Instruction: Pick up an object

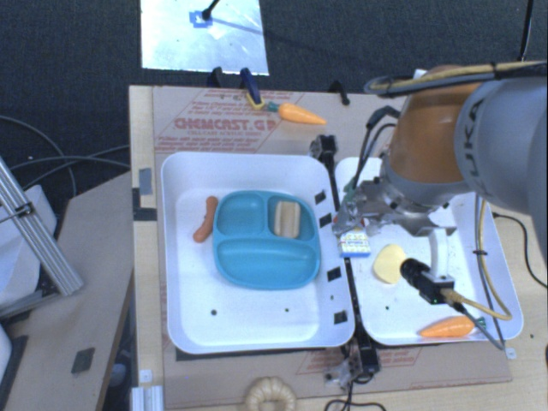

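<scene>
1. Camera view: the grey arm (pixel 479 135) reaches in over the right bin (pixel 497 268), and the gripper (pixel 355 225) sits low at that bin's left wall, close to the divider between the two bins.
2. Tool state: cannot tell how far the tool is open; the wrist body hides it, and no object is visibly held.
3. Candidate objects, relative to the gripper: a small white-and-blue packet (pixel 354 246) lies directly below it and appears to touch or nearly touch it; a pale yellow piece (pixel 390 264) lies just beside the packet, further into the right bin; an orange carrot (pixel 445 327) lies well apart, near the right bin's front wall.
4. Handling judgement, packet: probably light, flat and thin, so it may slide on the smooth bin floor. Take hold across its short sides.
5. Handling judgement, yellow piece: rounded, likely light and smooth; grip across its widest part so it does not squirt out.
6. Edges: the packet sits close against the bin's left wall, leaving little room for a finger on that side. Approach from the open side.
7. Open room: the right bin's floor past the yellow piece is mostly bare. The left bin (pixel 188 229) holds a blue plate (pixel 257 255) and a sausage (pixel 205 219), both well apart from the gripper.
</scene>
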You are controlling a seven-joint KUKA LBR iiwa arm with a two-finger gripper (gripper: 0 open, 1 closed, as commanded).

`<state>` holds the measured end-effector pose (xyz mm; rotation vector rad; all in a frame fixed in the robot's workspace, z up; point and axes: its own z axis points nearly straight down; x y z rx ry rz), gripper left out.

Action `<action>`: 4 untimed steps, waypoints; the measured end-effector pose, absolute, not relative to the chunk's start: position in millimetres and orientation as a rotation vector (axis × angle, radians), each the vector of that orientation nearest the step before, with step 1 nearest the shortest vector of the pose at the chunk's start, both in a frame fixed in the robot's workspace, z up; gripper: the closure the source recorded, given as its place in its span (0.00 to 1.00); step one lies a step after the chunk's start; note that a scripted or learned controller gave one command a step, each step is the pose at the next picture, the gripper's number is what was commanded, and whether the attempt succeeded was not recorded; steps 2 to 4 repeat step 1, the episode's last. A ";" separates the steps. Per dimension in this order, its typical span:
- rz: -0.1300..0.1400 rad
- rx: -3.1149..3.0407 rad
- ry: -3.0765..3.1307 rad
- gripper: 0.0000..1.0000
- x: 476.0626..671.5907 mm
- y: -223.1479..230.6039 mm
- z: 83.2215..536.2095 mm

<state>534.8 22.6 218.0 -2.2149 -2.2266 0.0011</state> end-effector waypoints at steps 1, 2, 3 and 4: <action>-0.002 -2.221 -2.223 1.00 542.1 8.6 231.9; -0.002 -2.221 -2.223 1.00 542.1 8.6 231.9; -0.002 -2.221 -2.223 1.00 542.1 8.6 231.9; -0.002 -2.221 -2.223 1.00 542.1 8.6 231.9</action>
